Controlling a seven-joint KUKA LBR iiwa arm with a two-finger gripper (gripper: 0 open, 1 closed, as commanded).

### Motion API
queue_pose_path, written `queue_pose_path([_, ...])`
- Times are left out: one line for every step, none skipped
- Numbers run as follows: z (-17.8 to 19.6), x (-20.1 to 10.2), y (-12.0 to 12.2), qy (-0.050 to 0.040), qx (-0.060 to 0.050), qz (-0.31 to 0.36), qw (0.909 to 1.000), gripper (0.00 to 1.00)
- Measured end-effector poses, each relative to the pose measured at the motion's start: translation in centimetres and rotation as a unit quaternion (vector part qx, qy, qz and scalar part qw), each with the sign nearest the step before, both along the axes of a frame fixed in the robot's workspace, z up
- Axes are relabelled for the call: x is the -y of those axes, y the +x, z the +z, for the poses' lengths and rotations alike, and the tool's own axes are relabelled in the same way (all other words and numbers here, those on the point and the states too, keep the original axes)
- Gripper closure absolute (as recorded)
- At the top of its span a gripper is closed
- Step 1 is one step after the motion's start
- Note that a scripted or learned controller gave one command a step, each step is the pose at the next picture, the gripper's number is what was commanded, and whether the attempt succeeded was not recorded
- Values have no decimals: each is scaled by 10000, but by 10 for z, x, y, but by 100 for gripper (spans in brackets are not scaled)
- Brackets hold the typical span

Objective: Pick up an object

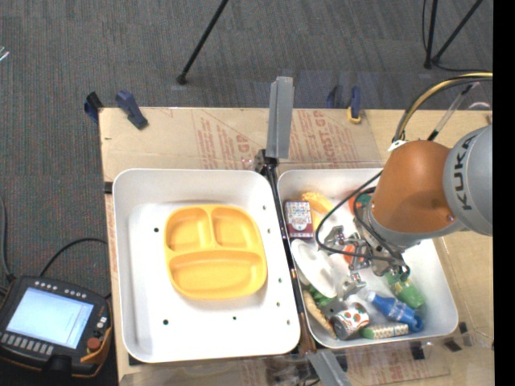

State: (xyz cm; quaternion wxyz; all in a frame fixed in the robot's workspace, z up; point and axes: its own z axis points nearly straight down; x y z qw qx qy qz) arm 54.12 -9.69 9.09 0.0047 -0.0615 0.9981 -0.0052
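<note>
Nearest the camera, a blue bottle [396, 309] and a white ball [351, 321] sit at the right bin's [447, 296] front edge, just below the gripper [356, 273]. Can't tell if it's grabbing anything. Further back there's a small box [298, 219]. Left bin [137, 207] has a yellow tray [216, 250].

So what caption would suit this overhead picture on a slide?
Robot arm reaching into the cluttered right bin; a yellow divided plate lies in the left bin.
</note>
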Motion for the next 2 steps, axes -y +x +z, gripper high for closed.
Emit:
queue_pose_path([-2,6,87,46,-27,246,9997,0])
queue_pose_path([-2,81,76,49,-36,80,9999,0])
